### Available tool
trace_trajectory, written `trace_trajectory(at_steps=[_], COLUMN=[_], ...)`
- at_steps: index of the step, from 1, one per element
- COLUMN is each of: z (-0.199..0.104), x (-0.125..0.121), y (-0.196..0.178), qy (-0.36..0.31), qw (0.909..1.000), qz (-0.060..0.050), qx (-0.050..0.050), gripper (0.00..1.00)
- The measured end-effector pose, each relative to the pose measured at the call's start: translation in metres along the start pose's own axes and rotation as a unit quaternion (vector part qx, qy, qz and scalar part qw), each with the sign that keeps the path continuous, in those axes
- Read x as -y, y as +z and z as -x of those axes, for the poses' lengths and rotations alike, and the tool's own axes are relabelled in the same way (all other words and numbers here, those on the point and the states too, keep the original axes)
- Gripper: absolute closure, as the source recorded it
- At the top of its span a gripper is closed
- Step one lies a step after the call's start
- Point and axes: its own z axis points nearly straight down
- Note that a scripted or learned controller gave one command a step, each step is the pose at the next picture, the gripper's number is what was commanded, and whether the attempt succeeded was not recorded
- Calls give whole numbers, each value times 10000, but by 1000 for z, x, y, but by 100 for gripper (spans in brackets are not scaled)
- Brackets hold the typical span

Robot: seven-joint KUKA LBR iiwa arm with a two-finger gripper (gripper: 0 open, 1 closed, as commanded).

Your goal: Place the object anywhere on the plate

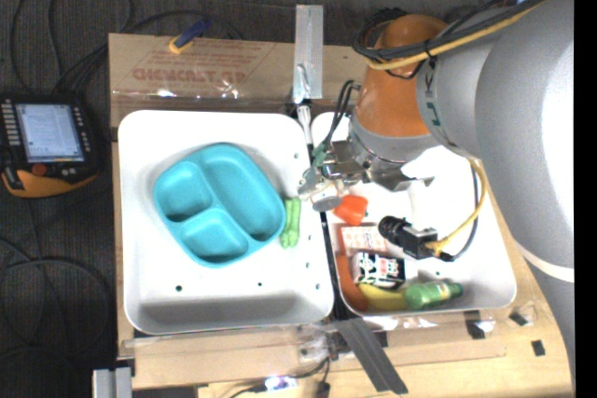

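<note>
A blue divided plate [218, 202] with three compartments lies tilted in the left bin [168, 298]. A green pod-shaped object [291, 224] rests in that bin against the plate's right edge, next to the wall between the bins. My gripper [320, 185] hangs over that dividing wall, just above and right of the green object. Its metal end is seen from above, and nothing shows between the fingers.
The right bin [490, 280] holds an orange piece [352, 209], a small carton [371, 254], a banana [381, 295] and a green bottle-like item [432, 294]. A black connector with a yellow cable [410, 236] hangs over them. The arm's grey body [522, 107] covers the bin's right side.
</note>
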Motion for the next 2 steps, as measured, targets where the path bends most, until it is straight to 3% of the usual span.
trace_trajectory(at_steps=[1,2], z=[-65,-65], x=[-9,-10], y=[0,0], qy=[190,192], qw=[9998,9998], qz=[-6,-4], qx=[-5,-3], gripper=[100,0])
